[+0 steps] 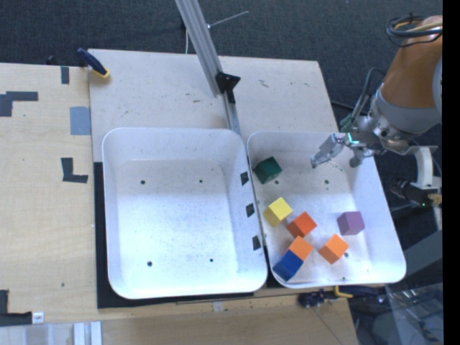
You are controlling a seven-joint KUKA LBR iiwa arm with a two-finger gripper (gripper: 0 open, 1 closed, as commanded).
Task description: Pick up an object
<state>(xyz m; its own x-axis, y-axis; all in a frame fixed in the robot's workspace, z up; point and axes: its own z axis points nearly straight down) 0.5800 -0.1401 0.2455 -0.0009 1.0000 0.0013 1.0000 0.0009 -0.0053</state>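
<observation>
6 blocks in right bin (374, 192); green block (268, 169) nearest, lying left of claw (335, 152) and slightly lower. Claw apparently spread, grasping nothing.

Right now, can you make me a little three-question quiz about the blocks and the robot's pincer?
1. True or false: all the blocks lie in the right bin.
2. Which block sits nearest the pincer? A) green block B) blue block C) purple block
3. Fill in: the yellow block touches a block coloured ______.

Key: 1 true. 2 A. 3 red, the red block at its lower right corner.
</observation>
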